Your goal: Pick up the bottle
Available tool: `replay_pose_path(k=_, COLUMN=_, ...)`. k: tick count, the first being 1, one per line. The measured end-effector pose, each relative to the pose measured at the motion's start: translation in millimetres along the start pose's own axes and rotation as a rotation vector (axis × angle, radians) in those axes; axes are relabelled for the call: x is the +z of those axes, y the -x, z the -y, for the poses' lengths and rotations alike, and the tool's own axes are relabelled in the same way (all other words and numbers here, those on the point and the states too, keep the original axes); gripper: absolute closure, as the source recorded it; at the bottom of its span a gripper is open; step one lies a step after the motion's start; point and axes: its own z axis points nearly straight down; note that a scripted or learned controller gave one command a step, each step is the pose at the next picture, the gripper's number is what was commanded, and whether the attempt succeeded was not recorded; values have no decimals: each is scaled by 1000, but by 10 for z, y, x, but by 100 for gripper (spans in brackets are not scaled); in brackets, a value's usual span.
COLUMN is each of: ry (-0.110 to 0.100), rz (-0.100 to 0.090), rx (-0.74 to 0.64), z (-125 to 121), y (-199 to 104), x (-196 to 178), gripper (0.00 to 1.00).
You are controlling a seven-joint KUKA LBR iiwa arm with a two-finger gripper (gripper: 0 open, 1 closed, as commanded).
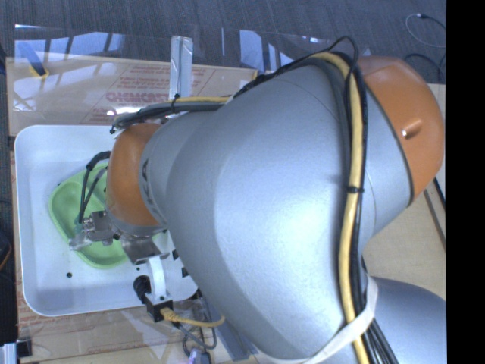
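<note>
A light green, rounded object [67, 203] lies in the left half of the left white bin [34, 279]; it may be the bottle, but its shape is mostly covered. My gripper [92, 232] hangs low over the object's right side, just below the orange wrist band [125, 180]. The grey arm hides the rest of the object and most of the bin.
The arm's bulky grey body [288, 203] covers the bench's middle and right. Flat cardboard [136, 89] and an upright metal post [180, 63] stand behind the bin. A white bracket with yellow cable [163, 294] sits at the bin's front edge.
</note>
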Motion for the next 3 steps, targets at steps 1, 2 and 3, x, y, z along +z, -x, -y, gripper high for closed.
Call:
replay_pose_path(k=1, ry=-10, rz=6, rx=-1, z=19, y=27, x=-54, gripper=100)
replay_pose_path(k=2, ry=-22, rz=-1, rx=-48, z=-167, y=-193, x=-1471, gripper=100)
replay_pose_path(k=3, ry=-23, rz=0, rx=-47, z=-165, y=-192, x=-1465, gripper=0)
